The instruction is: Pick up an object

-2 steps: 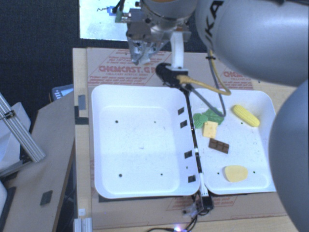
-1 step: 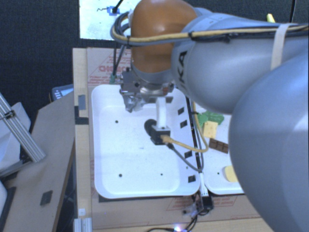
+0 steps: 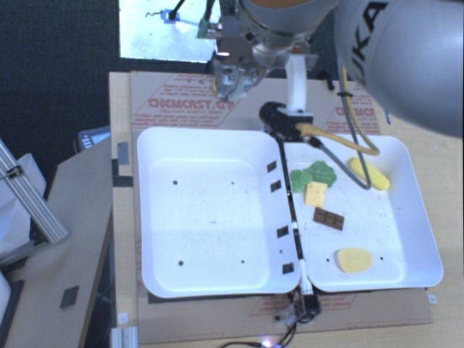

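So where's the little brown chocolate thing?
The brown chocolate piece lies in the right bin, near its middle, just below the yellow square and above the pale yellow oval.

Cardboard sheet [image 3: 181, 104] with red print under the bins | wooden bench [image 3: 72, 216] below | aluminium rail [image 3: 29, 194] slanting at far left | bright white panel [image 3: 156, 27] beyond the bench

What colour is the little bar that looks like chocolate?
Dark brown. The bar lies in the right bin, clearest in the camera view.
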Controlling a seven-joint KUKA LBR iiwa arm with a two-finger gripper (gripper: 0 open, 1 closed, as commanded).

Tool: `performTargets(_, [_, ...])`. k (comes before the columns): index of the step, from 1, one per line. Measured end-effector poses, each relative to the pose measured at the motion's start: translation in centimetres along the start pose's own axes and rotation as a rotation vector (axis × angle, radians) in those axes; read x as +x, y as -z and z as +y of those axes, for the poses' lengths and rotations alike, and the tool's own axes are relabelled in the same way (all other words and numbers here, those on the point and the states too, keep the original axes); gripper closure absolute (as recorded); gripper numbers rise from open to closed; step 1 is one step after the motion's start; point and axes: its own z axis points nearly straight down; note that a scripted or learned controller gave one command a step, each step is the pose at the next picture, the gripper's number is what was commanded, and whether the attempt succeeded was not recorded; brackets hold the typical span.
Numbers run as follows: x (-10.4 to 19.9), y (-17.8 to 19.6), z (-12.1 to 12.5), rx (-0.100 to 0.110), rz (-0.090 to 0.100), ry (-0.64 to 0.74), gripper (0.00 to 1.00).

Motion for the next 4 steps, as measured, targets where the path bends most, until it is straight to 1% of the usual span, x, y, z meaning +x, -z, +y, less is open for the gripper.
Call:
performTargets(1, [-4.6, -20.8, -4.5, 0.032, -0.011, -0.006, 1.00])
performTargets(2, [0.4, -16.8, -5.3, 0.016, -0.004, 0.004, 1.00])
performTargets(3, [-2.9, -10.4, -7.8, 0.016, -0.006, -0.004, 1.00])
performTargets(4, [2.0, -13.4, -7.6, 0.019, -0.005, 0.003, 1.00])
